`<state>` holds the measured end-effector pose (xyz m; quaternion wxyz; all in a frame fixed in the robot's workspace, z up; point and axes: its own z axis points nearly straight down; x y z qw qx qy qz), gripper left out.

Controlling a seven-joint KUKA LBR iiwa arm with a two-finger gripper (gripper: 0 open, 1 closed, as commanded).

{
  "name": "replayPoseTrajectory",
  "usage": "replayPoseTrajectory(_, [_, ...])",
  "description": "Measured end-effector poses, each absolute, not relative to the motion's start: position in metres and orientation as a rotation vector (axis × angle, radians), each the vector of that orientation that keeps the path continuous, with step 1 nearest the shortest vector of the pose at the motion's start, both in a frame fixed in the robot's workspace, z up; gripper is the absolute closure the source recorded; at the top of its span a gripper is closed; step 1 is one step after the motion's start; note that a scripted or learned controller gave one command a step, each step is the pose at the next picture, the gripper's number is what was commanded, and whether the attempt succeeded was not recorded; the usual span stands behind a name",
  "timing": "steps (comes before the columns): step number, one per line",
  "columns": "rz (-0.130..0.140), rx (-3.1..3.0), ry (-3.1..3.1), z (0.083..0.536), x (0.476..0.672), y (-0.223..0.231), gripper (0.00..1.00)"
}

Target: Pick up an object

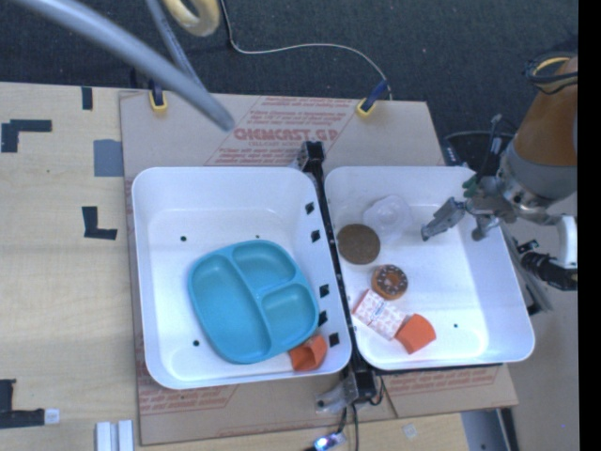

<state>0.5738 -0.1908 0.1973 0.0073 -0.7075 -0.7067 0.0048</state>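
The open, empty gripper (pixel 460 222) hovers over the right bin (pixel 488 289), while the packet (pixel 379 314) lies flat, long axis running toward lower right.

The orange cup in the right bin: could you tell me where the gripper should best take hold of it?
The orange cup lies tipped on its side near the front of the right bin, beside the patterned packet. Probably best to descend from straight above and close across its rounded body, fingers on the two sides clear of the packet.
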Motion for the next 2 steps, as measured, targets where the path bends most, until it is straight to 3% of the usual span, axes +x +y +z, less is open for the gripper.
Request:
replayPoseTrajectory(1, [0.007, -2.215, -2.219, 0.203, 0.576, -0.190, 0.00])
replayPoseTrajectory(2, [0.012, -2.213, -2.216, 0.148, 0.582, -0.196, 0.00])
